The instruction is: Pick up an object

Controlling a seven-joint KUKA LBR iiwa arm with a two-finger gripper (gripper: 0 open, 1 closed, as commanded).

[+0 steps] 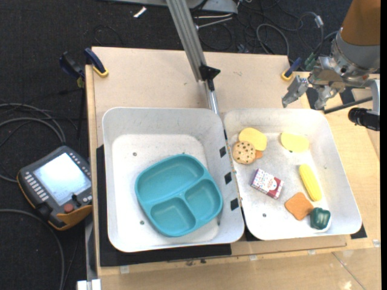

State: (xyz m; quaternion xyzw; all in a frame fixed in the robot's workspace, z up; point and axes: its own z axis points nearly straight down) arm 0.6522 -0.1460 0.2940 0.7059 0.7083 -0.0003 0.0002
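Observation:
My gripper (309,95) hangs above the far edge of the right bin (338,156), its two fingers spread apart with nothing between them. Below it in the right bin lie a chocolate-chip cookie (244,152), a yellow round piece (253,139) beside the cookie, a yellow slice (294,142), a yellow corn-like piece (310,182), a small pink and white box (266,182), an orange square piece (298,205) and a dark green pepper (320,219).
The left bin (121,132) holds a teal divided plate (178,194). A slanted metal pole (188,29) crosses the bench top down to the gap between the bins. A teach pendant (57,186) lies on the floor at left. Clamps sit at the bench's far corners.

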